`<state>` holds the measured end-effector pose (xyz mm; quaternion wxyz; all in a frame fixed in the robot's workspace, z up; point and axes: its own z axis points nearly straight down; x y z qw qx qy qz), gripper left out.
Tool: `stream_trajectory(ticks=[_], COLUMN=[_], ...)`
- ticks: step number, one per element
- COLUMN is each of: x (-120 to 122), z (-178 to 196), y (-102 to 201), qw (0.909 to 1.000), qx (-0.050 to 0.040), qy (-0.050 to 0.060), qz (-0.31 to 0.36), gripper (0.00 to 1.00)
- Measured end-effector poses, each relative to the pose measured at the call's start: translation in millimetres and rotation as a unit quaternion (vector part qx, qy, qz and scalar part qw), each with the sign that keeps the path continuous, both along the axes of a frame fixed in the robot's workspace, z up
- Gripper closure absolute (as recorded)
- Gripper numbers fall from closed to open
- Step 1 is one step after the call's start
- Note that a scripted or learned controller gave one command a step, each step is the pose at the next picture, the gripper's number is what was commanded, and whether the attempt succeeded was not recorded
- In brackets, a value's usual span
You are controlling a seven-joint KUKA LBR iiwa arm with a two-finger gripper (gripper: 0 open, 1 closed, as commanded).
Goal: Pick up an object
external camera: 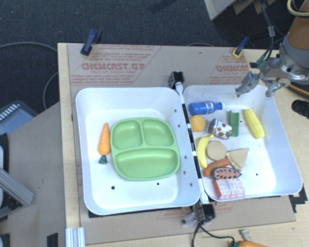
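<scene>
Upper right of the frame: gripper [258,85] spread open with nothing between its fingers, poised over the far edge of the right bin [283,153]. Below it, toward centre right: blue bottle [205,107], corn cob [254,123], banana [201,151] and other toy foods. Centre left, in the left bin [87,138]: green divided plate [143,148], carrot [104,140] just beside it.

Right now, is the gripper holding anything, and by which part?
Nothing is held: the gripper is open above the right bin's far edge, with nothing between its fingers.
</scene>
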<state>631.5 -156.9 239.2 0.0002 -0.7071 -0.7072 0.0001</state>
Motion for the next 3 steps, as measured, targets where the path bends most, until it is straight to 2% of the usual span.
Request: stream_trajectory(ticks=[1,2,3], x=[-6.0,-5.0,36.0], z=[-154.8,-143.9,-53.2], y=[-10.8,-11.0,69.9], qw=[1.0,1.0,1.0], qx=[0.0001,-0.0005,0.0004], qy=[0.0,-0.002,-0.002], qz=[0.0,0.0,0.001], gripper=[0.0,1.0,1.0])
